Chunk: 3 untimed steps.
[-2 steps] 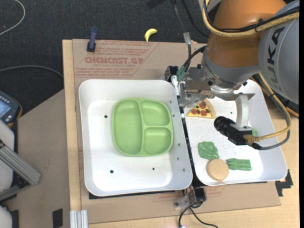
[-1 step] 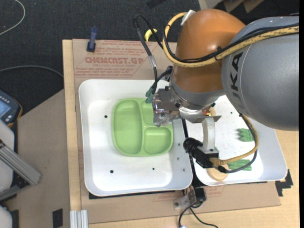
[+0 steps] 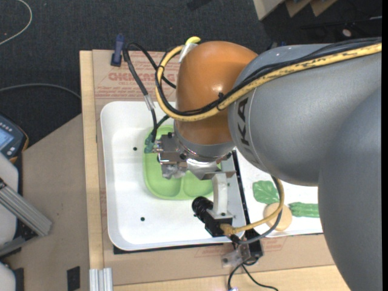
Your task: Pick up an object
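Observation:
A light green rounded object (image 3: 162, 180) lies in the left white bin (image 3: 124, 162), near its right side. The arm's orange band and wrist hang directly over it and cover its upper part. My gripper (image 3: 173, 165) is down at the green object, seen from above as metal hardware. In the right bin (image 3: 303, 223) lie a green leaf-shaped piece (image 3: 265, 192), a darker green piece (image 3: 305, 210) and a tan rounded piece (image 3: 284, 221), all partly hidden by the arm.
The bins rest on a cardboard-coloured bench top (image 3: 91, 162). A black and yellow cable bundle (image 3: 159, 83) loops over the wrist. A black fitting (image 3: 206, 214) hangs near the divider between the bins. The big grey arm link covers the right side.

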Each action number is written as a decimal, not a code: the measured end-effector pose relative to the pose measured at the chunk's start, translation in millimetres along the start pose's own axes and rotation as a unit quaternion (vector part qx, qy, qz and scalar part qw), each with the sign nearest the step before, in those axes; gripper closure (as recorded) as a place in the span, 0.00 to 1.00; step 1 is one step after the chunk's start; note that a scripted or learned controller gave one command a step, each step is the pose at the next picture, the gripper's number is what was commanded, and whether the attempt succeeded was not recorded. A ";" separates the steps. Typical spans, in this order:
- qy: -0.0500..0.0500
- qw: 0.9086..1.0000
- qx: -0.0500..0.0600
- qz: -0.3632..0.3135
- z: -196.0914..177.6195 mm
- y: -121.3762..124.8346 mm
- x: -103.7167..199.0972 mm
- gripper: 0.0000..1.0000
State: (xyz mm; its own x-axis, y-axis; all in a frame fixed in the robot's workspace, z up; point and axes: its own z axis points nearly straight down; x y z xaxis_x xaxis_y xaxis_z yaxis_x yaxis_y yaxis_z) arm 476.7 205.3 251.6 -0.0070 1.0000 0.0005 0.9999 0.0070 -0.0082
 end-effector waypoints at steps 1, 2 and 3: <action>0.000 1.000 -0.003 0.003 -13.2 2.2 -3.3 1.00; -0.003 1.000 0.000 0.007 107.0 56.5 -52.4 1.00; -0.001 1.000 -0.005 0.006 129.7 121.7 -91.2 1.00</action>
State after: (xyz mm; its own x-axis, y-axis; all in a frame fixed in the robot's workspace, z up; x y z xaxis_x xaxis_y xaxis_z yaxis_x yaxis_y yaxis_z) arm 598.0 115.0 120.9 0.0048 1.0000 -0.0020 1.0000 -0.0048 0.0026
